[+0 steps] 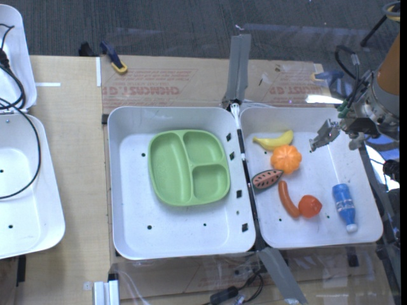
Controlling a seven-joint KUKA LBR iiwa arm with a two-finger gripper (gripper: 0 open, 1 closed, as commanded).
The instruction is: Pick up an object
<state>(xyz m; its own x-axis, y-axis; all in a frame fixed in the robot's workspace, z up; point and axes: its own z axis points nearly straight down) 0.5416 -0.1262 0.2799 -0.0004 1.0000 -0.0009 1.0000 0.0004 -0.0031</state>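
The right bin (367, 170) holds several items. A yellow banana (275, 140) lies at its back left, with an orange (286, 159) just in front of it. A brown and red oval piece (267, 179) rests by the left wall. Closer to the front are an orange sausage (288, 199), a red tomato (310, 206) and a blue bottle (344, 206) on its side. My gripper (339, 138) hovers over the bin's back right, to the right of the banana and orange. Its fingers (322, 136) are spread open and hold nothing.
A green divided plate (189, 166) lies in the left bin (121, 189). A grey post (238, 65) stands behind the wall that the bins share. A white shape with black cables (19, 170) occupies the far left. Bare white floor shows between the orange and the bottle.
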